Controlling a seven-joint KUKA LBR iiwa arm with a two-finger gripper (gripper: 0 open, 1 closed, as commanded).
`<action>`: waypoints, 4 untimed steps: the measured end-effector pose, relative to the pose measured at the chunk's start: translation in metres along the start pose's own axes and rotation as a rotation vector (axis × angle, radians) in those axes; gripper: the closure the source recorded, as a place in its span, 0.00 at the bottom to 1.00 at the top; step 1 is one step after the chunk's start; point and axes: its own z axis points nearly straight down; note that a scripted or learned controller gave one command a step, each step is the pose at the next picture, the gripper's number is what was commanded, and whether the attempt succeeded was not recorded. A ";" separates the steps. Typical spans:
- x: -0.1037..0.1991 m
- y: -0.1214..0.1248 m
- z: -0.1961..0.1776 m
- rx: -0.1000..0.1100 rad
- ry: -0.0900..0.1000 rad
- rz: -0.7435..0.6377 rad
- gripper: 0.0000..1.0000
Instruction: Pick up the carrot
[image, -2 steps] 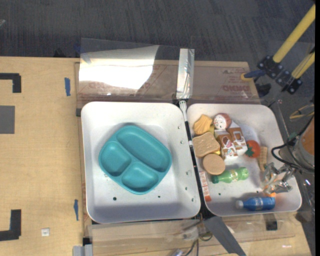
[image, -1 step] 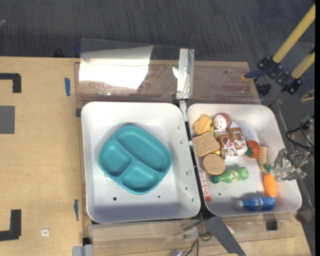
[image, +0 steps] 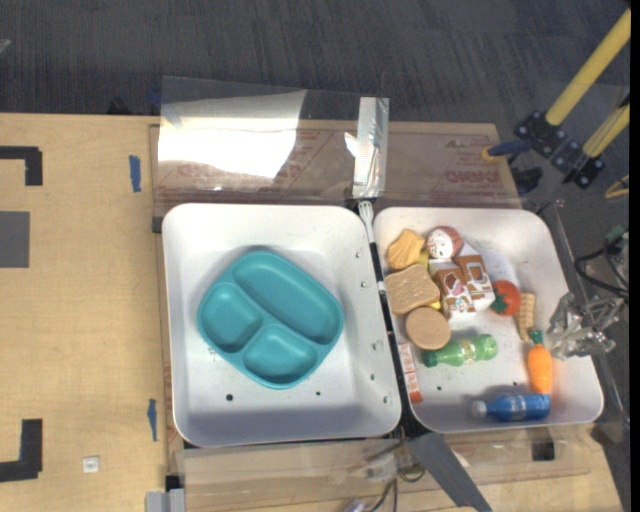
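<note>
The carrot (image: 540, 368) is a small orange toy with a green top. It lies near the right wall of the right bin (image: 560, 250), pointing toward the front. A blue bottle (image: 512, 406) lies just in front of it, and a green bottle (image: 462, 352) lies to its left.
The right bin also holds a bread slice (image: 411, 288), a round cookie (image: 428, 327), a printed box (image: 462, 283) and a red toy (image: 507, 297). A grey wiry shape (image: 580, 328) sits at that bin's right rim beside the carrot. The left bin (image: 190, 400) holds a teal divided plate (image: 270, 316).
</note>
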 end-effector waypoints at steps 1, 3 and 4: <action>-0.002 -0.001 -0.011 0.005 -0.007 0.002 1.00; -0.007 -0.001 0.096 -0.016 0.010 -0.489 1.00; 0.008 0.007 -0.005 0.000 0.004 -0.537 1.00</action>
